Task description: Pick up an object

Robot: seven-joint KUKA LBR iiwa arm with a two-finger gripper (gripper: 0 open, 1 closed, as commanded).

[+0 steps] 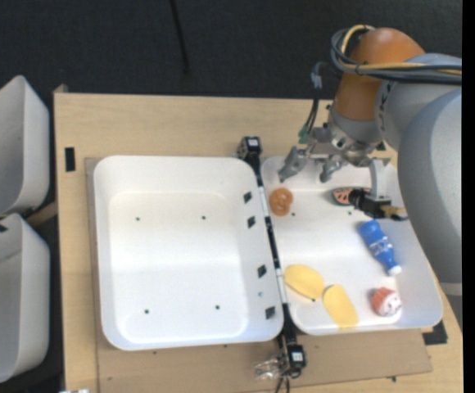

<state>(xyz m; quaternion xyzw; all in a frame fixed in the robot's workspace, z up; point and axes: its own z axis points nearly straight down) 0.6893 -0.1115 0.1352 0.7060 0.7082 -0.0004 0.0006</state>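
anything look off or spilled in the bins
Nothing stands out. The orange ball, blue bottle, two yellow pieces, red-and-white toy and small dark item all lie loose inside the right bin. The gripper hangs over its far edge.

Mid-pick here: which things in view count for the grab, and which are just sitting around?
In play:
gripper, above the right bin's far end
orange ball
blue bottle
two yellow pieces
red and white toy
small dark item

Lying about:
left bin
right bin
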